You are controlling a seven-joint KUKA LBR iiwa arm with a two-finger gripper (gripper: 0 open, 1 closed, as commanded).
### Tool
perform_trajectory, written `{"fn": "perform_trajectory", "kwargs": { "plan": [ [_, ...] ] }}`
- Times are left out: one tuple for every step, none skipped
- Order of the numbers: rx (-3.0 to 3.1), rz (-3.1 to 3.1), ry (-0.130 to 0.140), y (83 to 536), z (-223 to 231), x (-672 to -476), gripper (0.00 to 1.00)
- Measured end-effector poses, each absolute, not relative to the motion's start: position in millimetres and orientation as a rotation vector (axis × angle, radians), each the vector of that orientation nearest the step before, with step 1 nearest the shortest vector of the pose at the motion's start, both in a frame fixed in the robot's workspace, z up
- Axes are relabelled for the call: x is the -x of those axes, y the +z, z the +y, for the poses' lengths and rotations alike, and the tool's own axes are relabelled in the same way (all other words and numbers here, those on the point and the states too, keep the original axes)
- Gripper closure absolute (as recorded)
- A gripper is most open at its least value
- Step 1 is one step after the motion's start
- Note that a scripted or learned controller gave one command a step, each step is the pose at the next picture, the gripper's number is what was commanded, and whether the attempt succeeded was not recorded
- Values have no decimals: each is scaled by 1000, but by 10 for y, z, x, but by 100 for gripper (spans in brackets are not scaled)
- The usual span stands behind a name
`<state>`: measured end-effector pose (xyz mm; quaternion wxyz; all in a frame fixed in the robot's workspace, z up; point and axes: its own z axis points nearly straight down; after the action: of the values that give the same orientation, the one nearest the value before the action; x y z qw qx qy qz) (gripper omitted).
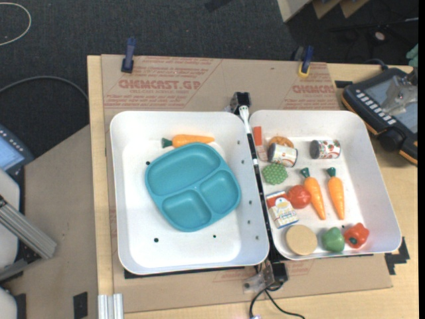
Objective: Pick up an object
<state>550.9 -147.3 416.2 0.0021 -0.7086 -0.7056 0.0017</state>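
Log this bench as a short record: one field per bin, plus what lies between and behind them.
left bin: teal three-compartment plastic plate; orange toy carrot beside the plate's far edge
right bin: two orange toy carrots, red toy tomato, green bumpy toy vegetable, small can, tan round disc, green toy pepper, red toy pepper
bench: brown cardboard sheet under both bins, held by two clamps
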Motion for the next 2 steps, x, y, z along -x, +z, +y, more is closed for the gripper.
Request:
{"fn": "perform_trajectory", "kwargs": {
  "plan": [
    [2227, -2209, 5, 3561, -2274, -5168, 100],
    [2225, -2233, -7, 4252, -2128, -5585, 100]
  ]
}}
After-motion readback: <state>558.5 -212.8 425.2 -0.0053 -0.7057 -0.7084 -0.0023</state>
